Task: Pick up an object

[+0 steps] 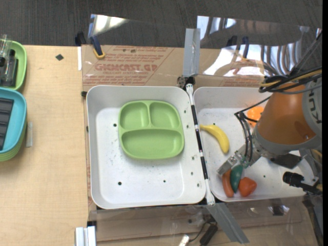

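In the right bin (271, 192) lie a yellow banana (218, 136) and, near the front wall, a tight cluster: an orange carrot-like piece (227, 184), a dark green piece (236, 177) and a red-orange piece (247, 186). My gripper (232, 167) is down low in this bin, right over the top of the cluster and touching or nearly touching the green piece. The arm's orange band (284, 119) covers the bin's middle. Nothing is visibly lifted off the bin floor.
The left bin (102, 178) holds a green divided plate (151, 128). Part of an orange object (254, 113) peeks out behind the arm at the right bin's back. Green and blue containers (11, 111) stand at the bench's far left.
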